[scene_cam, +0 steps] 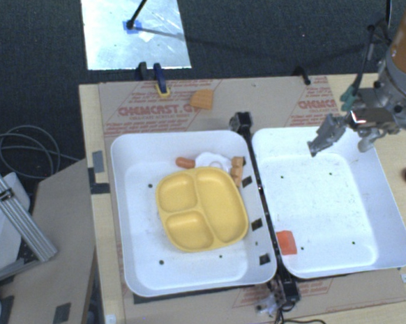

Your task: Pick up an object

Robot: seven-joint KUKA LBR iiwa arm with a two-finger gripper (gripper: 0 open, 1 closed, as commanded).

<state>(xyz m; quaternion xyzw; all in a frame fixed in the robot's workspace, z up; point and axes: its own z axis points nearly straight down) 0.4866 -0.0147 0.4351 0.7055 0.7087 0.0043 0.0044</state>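
Candidate object: small orange-red block (285, 241), lying flat on the floor of the right bin (332, 203), at its near-left corner, just beside the divider between the two bins. Squarish outline, no clear long axis (approach angle probably not critical).

From the block outward: rest of the right bin's floor bare apart from specks. Tool (342, 137) hanging over the far edge of that same bin, towards its right half, well apart from the block. Two fingers splayed with a visible gap and nothing between them, so released, carrying nothing.

Key relation: block lies toward the near side and to the left of the tool, diagonally across the bin. Likely need: travel across and forward, then descent.

Left bin (136, 198) holds a yellow divided plate (200, 210), with an orange sausage-shaped piece (185, 163) and a small tan block (237, 166) behind it, farther from the tool.
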